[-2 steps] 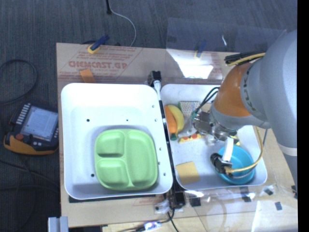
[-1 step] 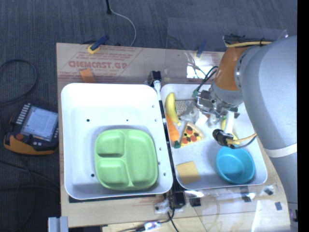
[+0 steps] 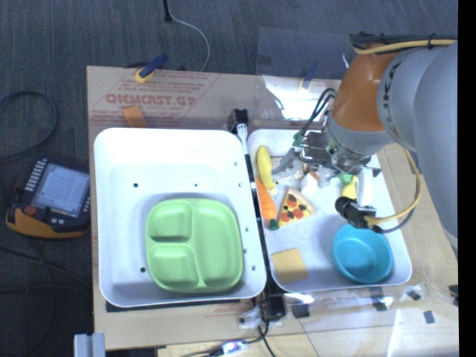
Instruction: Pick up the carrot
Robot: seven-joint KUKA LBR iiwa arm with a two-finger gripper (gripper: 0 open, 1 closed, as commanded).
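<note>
- Step in hand: approach. The carrot [image 3: 265, 201] has not been lifted; it lies in the right bin [image 3: 398, 253], hard against that bin's left wall, just right of frame centre, long axis running top to bottom.
- My jaws [image 3: 311, 157] hang over the upper middle of the right bin, right of and above the carrot, apart from it. How far they stand open I cannot tell; the wrist and cables mask the tips. Nothing visible between them.
- Neighbours of the target: banana [image 3: 262, 163] just above it, near end to end; toy pizza slice [image 3: 294, 207] just to its right, touching or nearly so.
- Elsewhere in the right bin: tan sponge block [image 3: 288, 263] at lower left, blue bowl [image 3: 361, 253] at lower right.
- Left bin [image 3: 119, 155] carries the green divided plate [image 3: 195, 244]; not relevant.
- Next move, my judgement: shift toward frame left and slightly down until centred over the carrot's mid-length, jaws turned to close across its narrow width, then descend.
- Risk, my judgement: the bin wall crowds one side and the pizza slice the other, so little room for the tips; a misaligned descent would strike the wall or catch the banana.
</note>
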